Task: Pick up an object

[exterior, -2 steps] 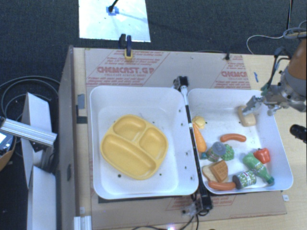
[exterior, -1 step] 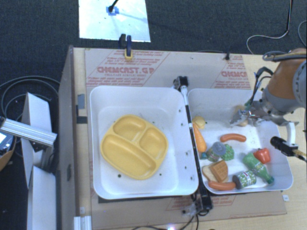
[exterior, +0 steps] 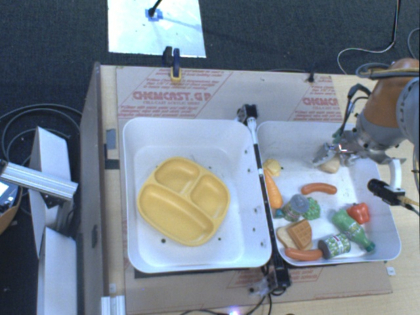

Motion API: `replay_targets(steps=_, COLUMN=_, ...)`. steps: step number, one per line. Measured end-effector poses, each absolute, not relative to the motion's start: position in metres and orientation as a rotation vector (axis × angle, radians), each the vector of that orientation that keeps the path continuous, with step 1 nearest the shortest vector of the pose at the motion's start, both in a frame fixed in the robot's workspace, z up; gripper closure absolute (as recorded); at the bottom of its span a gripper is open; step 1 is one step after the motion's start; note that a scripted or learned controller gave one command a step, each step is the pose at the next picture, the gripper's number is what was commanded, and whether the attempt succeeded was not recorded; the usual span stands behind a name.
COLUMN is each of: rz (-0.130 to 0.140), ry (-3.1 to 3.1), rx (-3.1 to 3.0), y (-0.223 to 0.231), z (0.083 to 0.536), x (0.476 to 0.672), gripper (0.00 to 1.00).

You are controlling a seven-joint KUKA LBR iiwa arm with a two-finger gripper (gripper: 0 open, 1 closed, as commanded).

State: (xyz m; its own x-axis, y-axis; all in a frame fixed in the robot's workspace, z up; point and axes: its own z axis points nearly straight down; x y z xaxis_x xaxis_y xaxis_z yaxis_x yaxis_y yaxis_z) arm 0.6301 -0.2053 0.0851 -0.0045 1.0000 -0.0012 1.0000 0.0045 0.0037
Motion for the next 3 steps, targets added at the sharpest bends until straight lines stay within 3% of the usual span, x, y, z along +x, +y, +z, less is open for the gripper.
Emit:
replay_targets(steps=1, rz=0.004, ry=2.225, rx=2.210, y=-0.206, z=0.096, x=0.631, gripper=1.00)
replay_targets(steps=2, rz=0.004, ry=2.227, rx=2.216, y=-0.123, z=0.104, x=0.657, gripper=1.00)
replay_targets(steps=3, rz=0.007, ry=2.226, rx=2.213, y=-0.042, z=0.186, x=0.625, gripper=1.00)
